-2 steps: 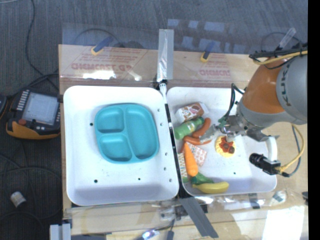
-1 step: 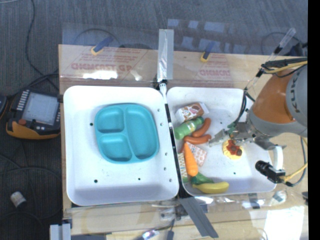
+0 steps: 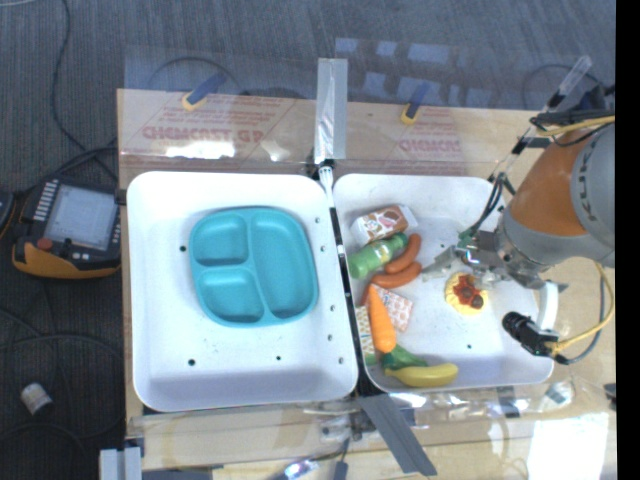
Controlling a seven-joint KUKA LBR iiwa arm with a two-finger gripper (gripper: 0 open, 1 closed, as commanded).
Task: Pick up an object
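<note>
The hand hung low in the right bin over the small pizza toy, its opening impossible to judge, so a clean pick called for centring on that toy before closing.

Illumination is bright and even from overhead, producing soft shadows inside the white bins, glare on the transparent sheet, and slight overall softness.

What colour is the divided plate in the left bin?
Turquoise blue, seen clearly in the camera view: the divided plate.
</note>
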